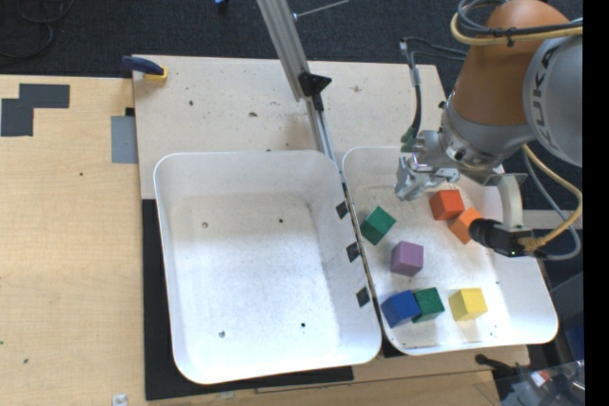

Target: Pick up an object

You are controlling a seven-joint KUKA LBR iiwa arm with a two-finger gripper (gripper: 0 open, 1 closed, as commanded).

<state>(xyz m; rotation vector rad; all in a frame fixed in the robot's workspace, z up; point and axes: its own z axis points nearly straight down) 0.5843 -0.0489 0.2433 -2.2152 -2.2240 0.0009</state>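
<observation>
Single KUKA arm reaches in from the right and hangs its gripper over the far part of the right-hand bin, above bare white floor; the metal fingers point down and nothing sits between them, though from this slanted overhead angle I cannot tell whether the claw is wide or narrow. All candidate objects lie in that same right bin, which explains why the arm works on this side: two orange blocks touching one another just to the right of the gripper, a green cube near the divider between the bins, a purple cube near the middle, and along the near wall a blue cube touching a second, darker green cube, with a yellow cube just beside them. The left-hand bin carries only dark specks. Judgement: the task is not yet accomplished; the gripper is nearest the orange pair and the first green cube, so one of these is the likely target. The orange blocks abut, which may crowd a finger; the lone green and purple cubes stand apart and look easier to close on.
</observation>
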